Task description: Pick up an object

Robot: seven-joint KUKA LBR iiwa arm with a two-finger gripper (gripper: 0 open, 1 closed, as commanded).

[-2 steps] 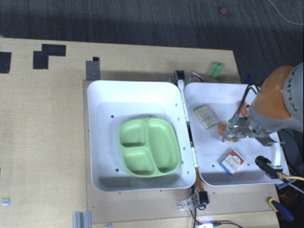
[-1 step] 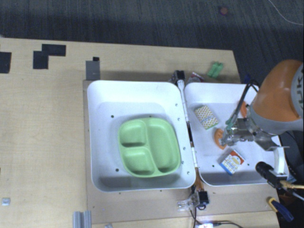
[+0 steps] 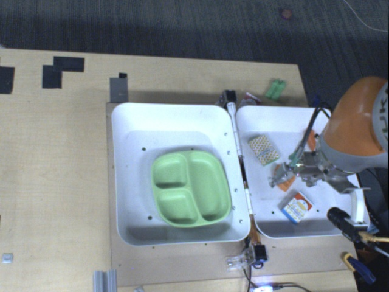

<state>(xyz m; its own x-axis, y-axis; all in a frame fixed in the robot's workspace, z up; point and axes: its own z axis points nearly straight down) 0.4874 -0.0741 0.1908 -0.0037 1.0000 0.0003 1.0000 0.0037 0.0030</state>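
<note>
From the camera above, you see the worktop (image 3: pixel 55 163) carrying two white bins side by side. The left bin (image 3: pixel 130 163) holds a green tray (image 3: pixel 191 187) with three compartments, lying flat near the middle; its long axis runs from upper left to lower right. The right bin (image 3: pixel 267 224) is where the arm (image 3: pixel 358 126) has reached in from the right, its orange band and grey wrist covering the bin's right part.

In the right bin you have three loose things. A patterned packet (image 3: pixel 264 148) lies flat toward the upper left, its long axis tilted from upper left to lower right, well apart from the others. A small box (image 3: pixel 296 207) with a white, blue and red face lies near the front wall, turned like a diamond, one corner pointing at the front wall. Between them sits an orange object (image 3: pixel 283 178), small and blurred; you cannot tell its shape or which way it points.

The gripper (image 3: pixel 296 170) is low over the bin, just beside or on the orange object. The wrist hides too much, so whether the gripper is released or clenched cannot be told, nor whether anything is in it.

Beyond the bins, a green item (image 3: pixel 275 90) lies on the worktop behind the right bin, and black patches (image 3: pixel 61 72) mark the worktop at upper left.
</note>
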